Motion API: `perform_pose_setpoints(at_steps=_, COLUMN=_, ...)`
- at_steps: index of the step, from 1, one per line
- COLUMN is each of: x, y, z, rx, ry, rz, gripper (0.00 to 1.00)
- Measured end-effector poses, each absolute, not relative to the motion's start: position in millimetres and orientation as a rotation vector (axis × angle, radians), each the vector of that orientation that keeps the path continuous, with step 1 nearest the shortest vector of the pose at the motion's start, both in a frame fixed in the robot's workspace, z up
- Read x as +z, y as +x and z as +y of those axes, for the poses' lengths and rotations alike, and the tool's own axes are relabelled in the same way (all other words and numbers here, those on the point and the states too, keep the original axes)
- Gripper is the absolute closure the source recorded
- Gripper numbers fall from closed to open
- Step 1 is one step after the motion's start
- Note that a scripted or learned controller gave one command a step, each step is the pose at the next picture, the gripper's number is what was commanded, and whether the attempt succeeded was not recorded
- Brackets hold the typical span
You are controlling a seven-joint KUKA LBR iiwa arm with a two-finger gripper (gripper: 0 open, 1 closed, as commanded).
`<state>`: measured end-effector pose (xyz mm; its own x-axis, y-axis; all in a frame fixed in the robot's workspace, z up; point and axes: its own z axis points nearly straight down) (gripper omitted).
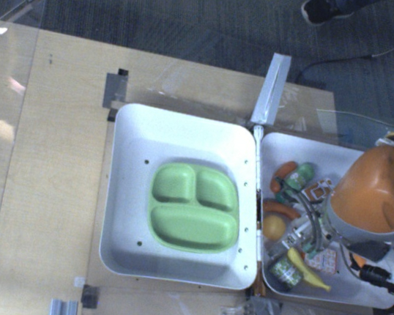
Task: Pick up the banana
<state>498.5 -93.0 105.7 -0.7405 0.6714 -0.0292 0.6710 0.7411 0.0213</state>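
Nearest the camera, along the near wall of the right bin (pixel 381 303), the banana (pixel 306 270) is seen lying flat — a small yellow curve slanting from upper left to lower right, with a dark can-like item (pixel 284 272) touching its left end. Just above it the tool (pixel 308 236) is poised low among the clutter; whether it is spread or pressed together cannot be told, and nothing is seen to be held by it. The step in hand is judged to be the approach, with the grasp not yet made. A short shift toward the near side is called for next, and a descent squarely over the fruit's middle.

Room is tight: the near wall lies just beside the banana, the can crowds its left end, and an orange ball (pixel 273 226) and other small items are packed on the far-left side. More open floor is offered to the right of the fruit. In the left bin (pixel 127 179) a green divided tray (pixel 194 206) is seated, well apart from the work.
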Motion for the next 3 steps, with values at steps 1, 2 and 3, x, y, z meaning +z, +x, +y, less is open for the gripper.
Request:
perform_pose_setpoints(at_steps=1, x=92.1, y=537.4, z=-91.8, rx=0.004, ry=0.766, rz=3.031, gripper=0.0)
perform_pose_setpoints(at_steps=2, x=105.3, y=541.9, z=-91.0, rx=0.009, ry=0.764, rz=3.016, gripper=1.0)
perform_pose_setpoints(at_steps=3, x=91.2, y=630.8, z=-88.3, rx=0.007, ry=0.921, rz=2.983, gripper=1.0)
